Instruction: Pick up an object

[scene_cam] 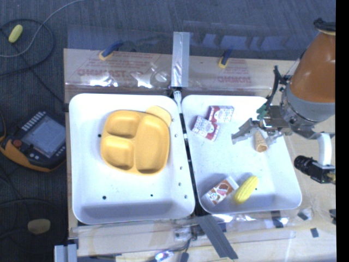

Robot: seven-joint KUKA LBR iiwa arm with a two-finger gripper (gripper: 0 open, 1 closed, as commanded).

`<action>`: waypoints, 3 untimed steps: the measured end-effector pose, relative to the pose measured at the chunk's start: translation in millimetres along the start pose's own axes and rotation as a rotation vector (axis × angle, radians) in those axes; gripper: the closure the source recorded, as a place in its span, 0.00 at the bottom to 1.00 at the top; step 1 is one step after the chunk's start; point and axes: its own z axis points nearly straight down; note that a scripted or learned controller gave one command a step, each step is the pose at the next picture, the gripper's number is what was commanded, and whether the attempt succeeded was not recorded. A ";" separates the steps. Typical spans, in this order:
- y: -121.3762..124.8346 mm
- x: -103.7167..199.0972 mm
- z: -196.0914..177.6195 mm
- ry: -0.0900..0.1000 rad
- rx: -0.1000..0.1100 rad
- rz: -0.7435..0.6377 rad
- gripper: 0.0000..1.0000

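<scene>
Claw (260, 132) is being held low over the upper right part of the right bin (283, 198), fingers spread open, one grey finger reaching out toward the bin's middle. A small tan cork-like piece (261, 142) is being seen right at the fingertips, between or just beneath them; contact cannot be told from this slant, and no grip is being shown.

Risk being judged: the piece is small and rounded, so it is likely being nudged aside or squeezed out if the fingers close off-centre. The bin's right wall is near, and a sideways correction could be blocked by it.

Other candidates are being noted: two red-and-white packets (212, 121) lying up-left of the claw, near but apart; a yellow corn cob (246, 188) and another small packet (220, 191) touching each other near the bin's front edge, well apart from the claw.

A yellow divided tray (136, 141) is lying in the left bin (87, 195) on the worktop
</scene>
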 end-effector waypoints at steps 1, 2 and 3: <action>-26.7 0.8 135.1 0.002 0.003 0.024 0.00; 37.7 -25.9 191.8 0.001 -0.010 0.087 0.00; 153.6 -23.3 193.8 -0.005 0.010 0.009 0.00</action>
